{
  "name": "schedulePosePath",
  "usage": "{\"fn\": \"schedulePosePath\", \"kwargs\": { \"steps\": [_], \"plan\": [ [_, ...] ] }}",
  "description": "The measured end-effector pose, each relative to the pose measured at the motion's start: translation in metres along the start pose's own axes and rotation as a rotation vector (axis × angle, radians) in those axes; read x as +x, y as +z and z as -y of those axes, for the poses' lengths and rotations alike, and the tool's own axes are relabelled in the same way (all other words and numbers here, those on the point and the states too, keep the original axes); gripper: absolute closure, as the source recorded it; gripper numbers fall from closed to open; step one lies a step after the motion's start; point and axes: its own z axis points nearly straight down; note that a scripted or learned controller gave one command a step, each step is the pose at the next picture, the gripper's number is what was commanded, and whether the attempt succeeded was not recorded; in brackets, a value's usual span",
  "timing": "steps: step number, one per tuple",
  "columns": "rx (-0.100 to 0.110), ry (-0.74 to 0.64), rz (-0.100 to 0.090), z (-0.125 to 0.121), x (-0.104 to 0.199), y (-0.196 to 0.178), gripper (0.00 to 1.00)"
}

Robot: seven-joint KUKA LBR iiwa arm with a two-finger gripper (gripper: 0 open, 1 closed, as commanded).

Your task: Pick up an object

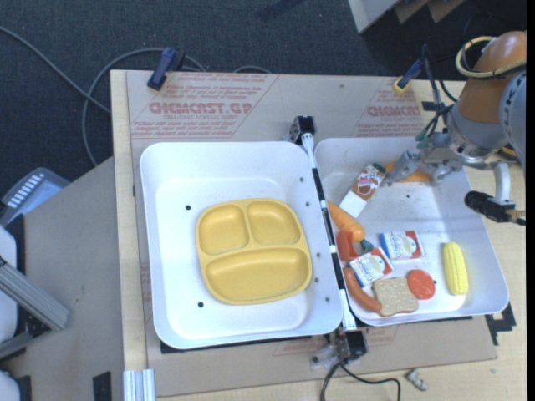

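- The gripper [415,167] sits low over the far part of the right bin [485,261], at the end of the grey arm [489,98] that comes in from the right with its orange band uppermost.
- Whether its tips are apart or together I cannot tell; they blur into a small orange-and-grey smear at the bin floor.
- Something orange lies right at the tips, possibly a toy piece, but the view is too soft to say that it is gripped.
- Just left of the gripper lies a small brown-and-white packet [369,180], tilted, near the bin's far left corner.
- Nearer the camera, along the bin's left wall, lie a carrot [344,218], a red pepper [345,245] and a sausage [361,292].
- Beside them are two little white cartons [399,245], a slice of bread [395,295] touching a tomato [421,284], and a corn cob [455,267] toward the right wall.
- The left bin [167,182] holds a yellow divided plate [253,251], lying flat at its middle.
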Motion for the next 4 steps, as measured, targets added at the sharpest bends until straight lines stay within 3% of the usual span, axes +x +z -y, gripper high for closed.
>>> {"fn": "schedulePosePath", "kwargs": {
  "steps": [4],
  "plan": [
    [0.000, 0.000, 0.000, 0.0000, 0.0000, 0.0000, 0.00]
  ]
}}
